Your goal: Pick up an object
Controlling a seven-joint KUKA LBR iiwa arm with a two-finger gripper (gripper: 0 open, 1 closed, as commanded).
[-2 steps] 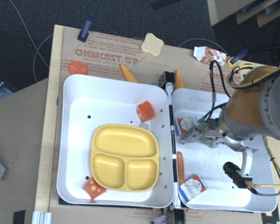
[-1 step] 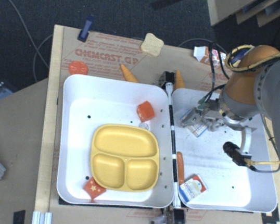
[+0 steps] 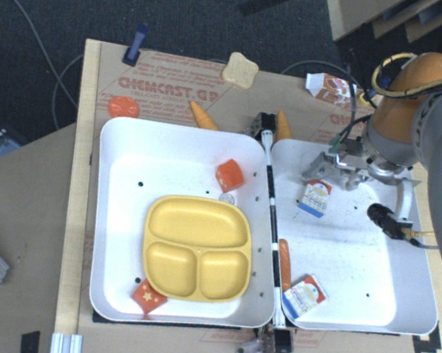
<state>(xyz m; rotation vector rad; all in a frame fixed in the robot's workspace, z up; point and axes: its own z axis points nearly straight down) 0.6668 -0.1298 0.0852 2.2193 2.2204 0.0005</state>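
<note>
**Operator:** While I've got the arm reaching in from the right, the gripper (image 3: 332, 166) sits low over the far left corner of the right bin (image 3: 355, 276), directly above the small blue-and-white carton (image 3: 315, 199). I'd call this the approach, just short of a grasp.

**Observer:** Is the claw closed on it?

**Operator:** I cannot tell; the wrist hides the tips, and nothing shows the carton held. It looks to lie flat on the bin floor.

**Observer:** What does the next move need?

**Operator:** I reckon a straight drop onto the carton, then a close and a lift.

**Observer:** Room to work?

**Operator:** Tight on two sides: the bin's far wall and the divider against the left bin (image 3: 114, 221) are near. Toward the camera the floor is open; the second carton (image 3: 304, 296) and the orange stick (image 3: 282, 262) lie well apart, by the near left corner.
</note>
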